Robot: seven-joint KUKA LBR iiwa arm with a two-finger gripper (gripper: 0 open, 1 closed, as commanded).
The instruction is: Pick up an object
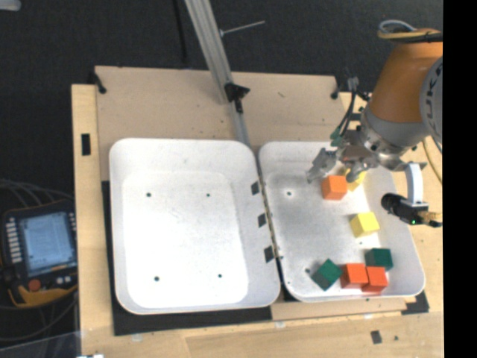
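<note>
Orange block (335, 187) lies in the upper part of the right bin (294, 222), directly below the end effector (339, 166); whether the block sits between the fingers or just under them cannot be told from this slanted view, nor how far the fingers stand apart. The arm (402, 80) enters from the right, over the bin's upper right corner.

Open room: the right bin's left half is bare white floor, from the block across to the shared edge with the left bin (182, 222).

Surroundings: a yellow block (364, 224) lies apart, below and right of the orange block. Along the bottom rim sit a green block (326, 274), two orange blocks (364, 276) touching each other, and a dark green block (379, 257) just above them. A slanted metal pole (212, 47) crosses the worktop (164, 103) above the bins.
</note>
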